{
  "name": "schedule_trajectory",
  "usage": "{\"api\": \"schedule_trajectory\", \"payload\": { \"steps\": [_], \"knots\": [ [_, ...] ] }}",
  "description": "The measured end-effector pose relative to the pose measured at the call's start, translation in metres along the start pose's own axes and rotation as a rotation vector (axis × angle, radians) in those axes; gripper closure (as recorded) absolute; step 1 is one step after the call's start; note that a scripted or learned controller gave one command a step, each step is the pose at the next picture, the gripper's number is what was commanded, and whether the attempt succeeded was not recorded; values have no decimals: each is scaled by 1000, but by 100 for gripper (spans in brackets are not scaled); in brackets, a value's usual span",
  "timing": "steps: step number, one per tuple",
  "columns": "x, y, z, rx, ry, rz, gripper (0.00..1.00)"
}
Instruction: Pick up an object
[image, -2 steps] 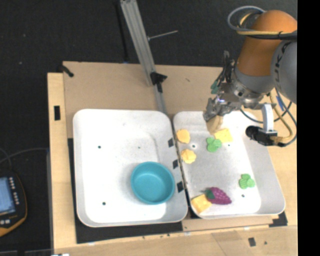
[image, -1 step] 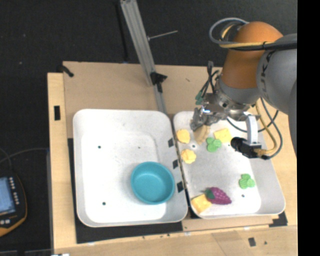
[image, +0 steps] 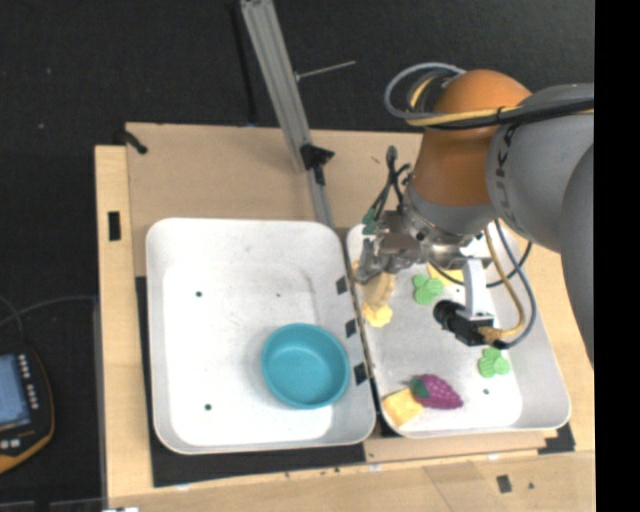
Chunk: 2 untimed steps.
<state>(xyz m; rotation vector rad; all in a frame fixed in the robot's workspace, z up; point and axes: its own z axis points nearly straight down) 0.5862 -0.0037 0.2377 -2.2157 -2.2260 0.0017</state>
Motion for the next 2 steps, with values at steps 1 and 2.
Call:
{"api": "schedule_trajectory", "payload": {
  "steps": [1,2],
  "knots": [
    [41,-20,7,-3,1,2,100],
    [75,-53,-3,-1,2,1,100]
  ]
}}
